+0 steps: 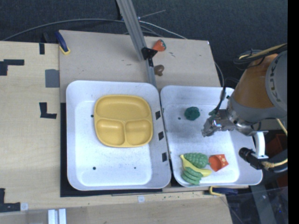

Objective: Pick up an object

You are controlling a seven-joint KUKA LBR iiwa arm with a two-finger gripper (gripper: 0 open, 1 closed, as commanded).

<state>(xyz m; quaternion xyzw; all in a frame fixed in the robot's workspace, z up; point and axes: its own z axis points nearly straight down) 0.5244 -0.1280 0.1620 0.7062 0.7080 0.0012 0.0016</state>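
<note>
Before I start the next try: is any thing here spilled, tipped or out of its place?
Nothing stands out. The yellow plate lies flat in the left bin; the toy foods sit in the right bin, below the gripper.

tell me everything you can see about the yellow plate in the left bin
The yellow plate is a rounded-square divided tray, matte and plastic-looking, with one wide compartment along its far side and two smaller ones along its near side. All three compartments hold nothing. It lies flat and right side up on the floor of the left bin, in the far half, a little nearer the divider between the bins. Nothing touches it but the bin floor. The gripper is over the right bin, well away from it.
</note>
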